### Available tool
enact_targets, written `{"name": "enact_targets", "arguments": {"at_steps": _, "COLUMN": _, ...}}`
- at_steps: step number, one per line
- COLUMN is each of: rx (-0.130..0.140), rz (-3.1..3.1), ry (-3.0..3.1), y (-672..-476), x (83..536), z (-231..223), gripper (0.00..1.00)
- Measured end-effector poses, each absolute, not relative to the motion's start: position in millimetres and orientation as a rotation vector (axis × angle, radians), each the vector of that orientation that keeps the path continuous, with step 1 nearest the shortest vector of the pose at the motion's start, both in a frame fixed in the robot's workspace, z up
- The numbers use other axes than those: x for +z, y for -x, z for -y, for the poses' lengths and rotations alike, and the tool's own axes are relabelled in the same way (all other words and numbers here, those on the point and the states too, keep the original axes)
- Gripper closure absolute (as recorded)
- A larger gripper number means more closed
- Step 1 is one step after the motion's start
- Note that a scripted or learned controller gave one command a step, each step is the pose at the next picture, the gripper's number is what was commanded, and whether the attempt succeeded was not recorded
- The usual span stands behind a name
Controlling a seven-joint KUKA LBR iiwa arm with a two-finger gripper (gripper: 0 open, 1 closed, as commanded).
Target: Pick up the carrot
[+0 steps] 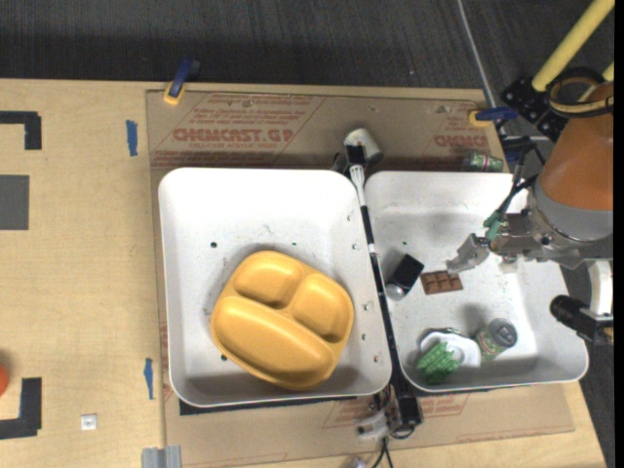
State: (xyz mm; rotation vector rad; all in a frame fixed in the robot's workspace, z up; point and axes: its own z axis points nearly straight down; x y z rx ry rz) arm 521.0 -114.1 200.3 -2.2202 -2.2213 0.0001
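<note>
My gripper (470,253) hangs over the right bin (546,305), at the end of the grey arm with the orange band (585,164). It is just right of a small brown chocolate bar (442,282) lying on the bin floor. Nothing can be seen held in it. A black block (402,273) lies left of the bar. Near the bin's front sit a green and white item (442,354) and a small round tin (499,336).
The left bin (195,213) holds a large yellow bread-shaped object (283,318). A black divider (375,291) runs between the bins. A small orange-red thing (3,380) sits at the bench's far left edge. Cables and a yellow pole (575,37) stand at the back right.
</note>
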Motion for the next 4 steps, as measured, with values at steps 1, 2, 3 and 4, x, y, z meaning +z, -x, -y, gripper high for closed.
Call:
{"name": "enact_targets", "arguments": {"at_steps": 1, "rx": 0.0, "rz": 1.85, "ry": 2.539, "y": -546.1, "x": 184, "z": 46, "gripper": 0.0}}
{"name": "enact_targets", "arguments": {"at_steps": 2, "rx": 0.001, "rz": 1.713, "ry": 2.634, "y": -593.6, "x": 197, "z": 141, "gripper": 0.0}}
{"name": "enact_targets", "arguments": {"at_steps": 3, "rx": -0.001, "rz": 1.684, "ry": 2.651, "y": -550.5, "x": 85, "z": 107, "gripper": 0.0}}
{"name": "enact_targets", "arguments": {"at_steps": 4, "rx": 0.0, "rz": 1.888, "ry": 2.512, "y": -601.0, "x": 189, "z": 119, "gripper": 0.0}}
